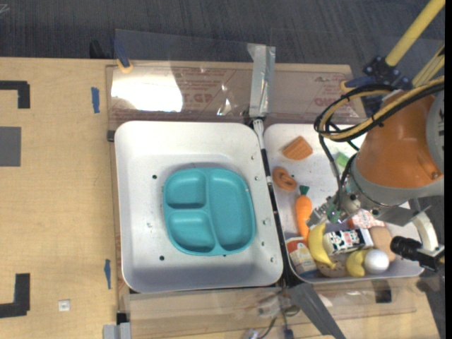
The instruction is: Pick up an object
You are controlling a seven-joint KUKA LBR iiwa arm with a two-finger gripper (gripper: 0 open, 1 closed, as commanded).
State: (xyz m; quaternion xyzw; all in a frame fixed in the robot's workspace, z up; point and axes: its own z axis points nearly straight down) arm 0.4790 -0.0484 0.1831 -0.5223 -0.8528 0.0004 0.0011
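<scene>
My gripper (337,210) hangs low in the right bin (321,134), just above the banana (319,246) and beside the carrot (303,214); whether it is spread or pressed together I cannot tell. I should descend straight onto one item, clear of the milk carton (346,240).

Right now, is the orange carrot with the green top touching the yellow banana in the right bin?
Touching. The camera view shows the orange carrot with its lower end running against the yellow banana, with no gap between them.
</scene>
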